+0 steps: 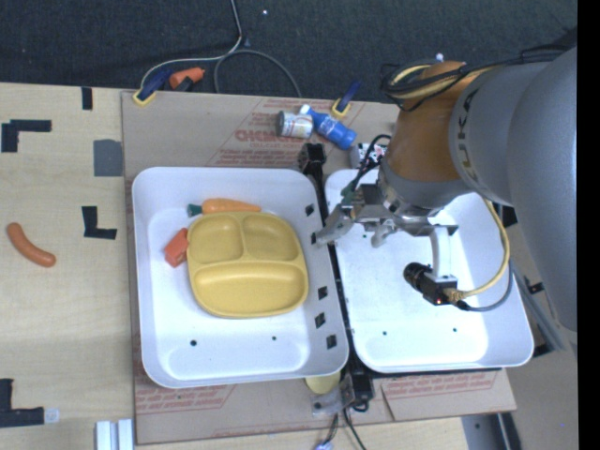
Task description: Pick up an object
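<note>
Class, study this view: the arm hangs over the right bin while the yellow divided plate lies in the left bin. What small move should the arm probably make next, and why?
Probably shift toward the left bin. The gripper sits over the right bin, by the divider, while the pickable things, the yellow plate and the carrots beside it, lie in the left one.

divided plate in left bin, carrot behind it.

arm over right bin | yellow tray in left bin
</note>
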Action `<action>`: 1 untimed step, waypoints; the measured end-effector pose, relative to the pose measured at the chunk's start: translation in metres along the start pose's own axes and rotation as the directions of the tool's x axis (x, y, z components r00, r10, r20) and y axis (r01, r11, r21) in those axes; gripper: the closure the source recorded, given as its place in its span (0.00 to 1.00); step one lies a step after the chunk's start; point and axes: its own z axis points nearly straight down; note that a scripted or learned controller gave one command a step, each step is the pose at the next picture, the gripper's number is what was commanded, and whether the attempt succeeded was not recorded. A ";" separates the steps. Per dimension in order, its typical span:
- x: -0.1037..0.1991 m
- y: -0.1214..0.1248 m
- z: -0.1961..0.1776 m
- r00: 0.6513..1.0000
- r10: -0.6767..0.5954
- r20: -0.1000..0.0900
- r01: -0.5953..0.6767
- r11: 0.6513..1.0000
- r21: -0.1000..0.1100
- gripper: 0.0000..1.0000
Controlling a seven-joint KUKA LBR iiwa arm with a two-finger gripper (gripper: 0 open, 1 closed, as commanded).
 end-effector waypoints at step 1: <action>-0.055 -0.088 0.000 1.000 0.009 0.000 -0.009 1.000 0.006 0.00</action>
